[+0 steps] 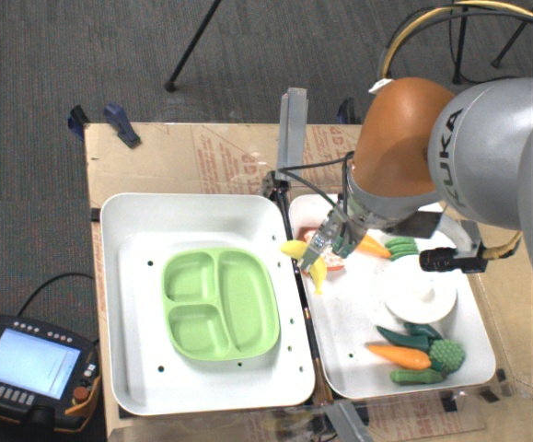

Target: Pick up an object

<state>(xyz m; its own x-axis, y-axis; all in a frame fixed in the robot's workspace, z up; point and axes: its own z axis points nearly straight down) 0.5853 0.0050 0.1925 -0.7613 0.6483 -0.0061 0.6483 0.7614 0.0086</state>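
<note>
Bins sit side by side on a cardboard-covered bench (192,155) in the middle of the frame. The left bin (128,228) holds a green divided plate (220,304) with three compartments, lying flat near its centre. The right bin (358,376) holds toy food: a yellow banana (295,249) at its upper left corner near the wall between the bins, a reddish piece (308,217) just above it, an orange carrot and green pod (388,245) toward the upper middle, a white round lid or dish (420,300) right of centre, and a carrot (399,355) with green vegetables (443,355) at the lower right.

From the right of the frame the grey and orange arm (413,150) reaches over the right bin. Its gripper (321,254) hangs low at the bin's upper left, right beside the banana and seemingly touching it. Whether the fingers are open or closed around the banana I cannot tell; they are too small and blurred.

At the lower left of the frame a control pendant (31,366) lies on the dark carpet.
</note>
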